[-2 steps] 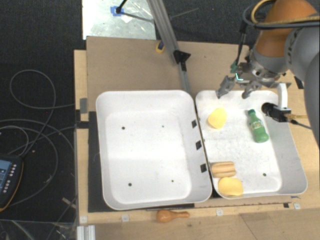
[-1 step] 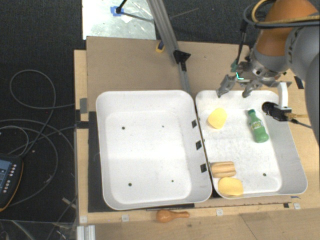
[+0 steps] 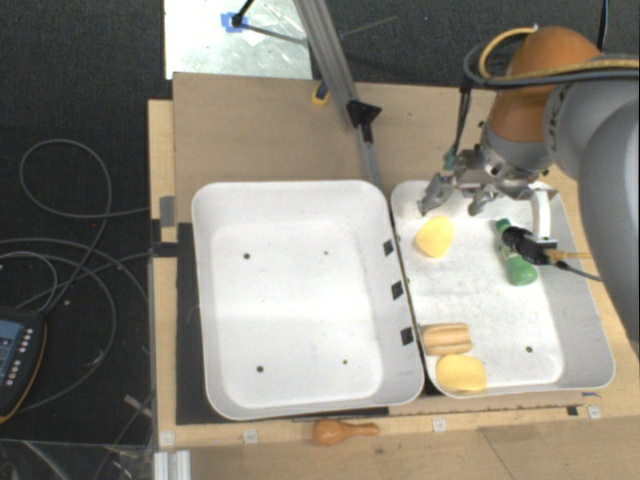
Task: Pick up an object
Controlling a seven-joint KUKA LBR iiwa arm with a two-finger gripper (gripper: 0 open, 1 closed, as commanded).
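I judge the pick not yet made: my gripper (image 3: 455, 197) hangs with fingers spread apart and holding nothing, just above the yellow lemon-like piece (image 3: 434, 237) lying in the right bin (image 3: 580, 363).

wooden board (image 3: 260, 128) lying under both bins | grey pole (image 3: 335, 68) slanting from the far edge toward the bins | black cables (image 3: 60, 258) looping on dark floor at left | handheld pendant (image 3: 18, 353) sitting at near left | blue tape (image 3: 232, 21) sticking to the pale far floor patch
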